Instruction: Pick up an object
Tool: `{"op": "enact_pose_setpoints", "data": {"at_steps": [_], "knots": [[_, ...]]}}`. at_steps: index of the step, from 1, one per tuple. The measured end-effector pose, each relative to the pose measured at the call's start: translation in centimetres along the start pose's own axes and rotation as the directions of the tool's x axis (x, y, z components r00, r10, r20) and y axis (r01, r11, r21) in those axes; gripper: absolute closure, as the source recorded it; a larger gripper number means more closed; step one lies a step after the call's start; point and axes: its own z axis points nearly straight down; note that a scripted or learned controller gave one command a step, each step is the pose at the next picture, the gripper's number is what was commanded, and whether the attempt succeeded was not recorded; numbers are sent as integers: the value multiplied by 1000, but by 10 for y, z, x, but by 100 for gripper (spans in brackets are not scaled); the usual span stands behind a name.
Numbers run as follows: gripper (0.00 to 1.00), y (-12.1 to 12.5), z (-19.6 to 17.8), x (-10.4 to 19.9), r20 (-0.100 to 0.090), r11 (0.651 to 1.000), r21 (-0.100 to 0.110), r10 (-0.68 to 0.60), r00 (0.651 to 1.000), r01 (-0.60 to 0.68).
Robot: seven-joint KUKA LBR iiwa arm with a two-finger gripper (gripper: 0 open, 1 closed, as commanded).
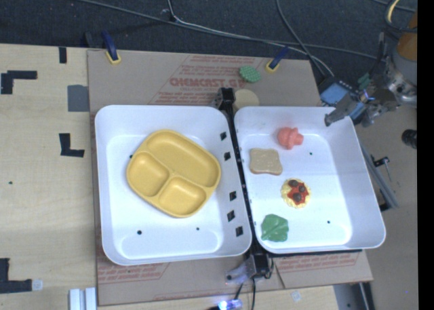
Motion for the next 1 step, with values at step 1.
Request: {"op": "enact_pose_setpoints", "data": {"at_steps": [1], "knots": [[0,2,-9,1,3,1000,-13,-4,1000,4]]}}
